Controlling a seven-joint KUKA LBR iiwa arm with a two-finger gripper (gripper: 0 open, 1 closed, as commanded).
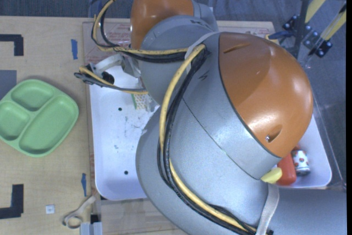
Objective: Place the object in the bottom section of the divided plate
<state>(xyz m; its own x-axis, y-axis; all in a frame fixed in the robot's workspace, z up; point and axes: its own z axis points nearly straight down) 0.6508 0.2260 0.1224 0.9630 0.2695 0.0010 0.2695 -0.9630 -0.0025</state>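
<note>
You have one green divided plate (37, 116) with three sections on the bench, two white bins (110, 135), one arm (220, 135), and three small items at the right bin's corner: one yellow (271, 175), one red-orange (287, 169), one white with red spots (301, 160).

One fixed camera looks steeply down from above the bench (44, 36). The arm (231, 118), entering from the right, sits close beneath the lens, covering much of both bins (110, 135).
</note>
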